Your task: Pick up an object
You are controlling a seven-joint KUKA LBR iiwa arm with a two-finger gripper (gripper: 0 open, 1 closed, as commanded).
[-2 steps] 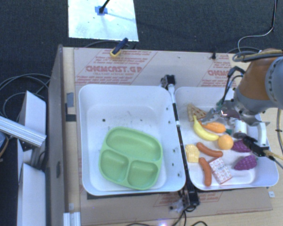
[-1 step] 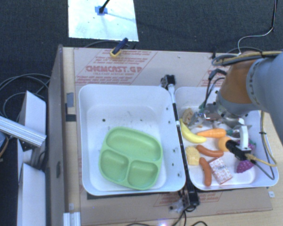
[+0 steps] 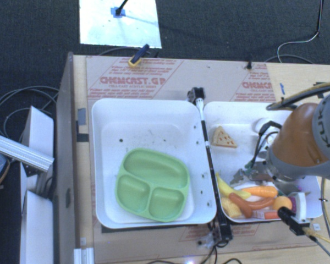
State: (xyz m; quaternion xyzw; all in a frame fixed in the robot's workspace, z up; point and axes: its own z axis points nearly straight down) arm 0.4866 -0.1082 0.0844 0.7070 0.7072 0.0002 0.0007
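The right bin holds a wedge of toy cheese near its back left. Piled at its front are a yellow banana, a red sausage, an orange carrot and a small orange fruit. My gripper reaches down from the right, low over the bin floor just behind that pile, with grey metal fingers pointing left. The arm's orange band covers the bin's right side.
The left bin carries a green divided plate toward its front. A black rail separates the two bins. Cables hang at the bench's front right. A yellow-tipped tool lies at the bench's back edge.
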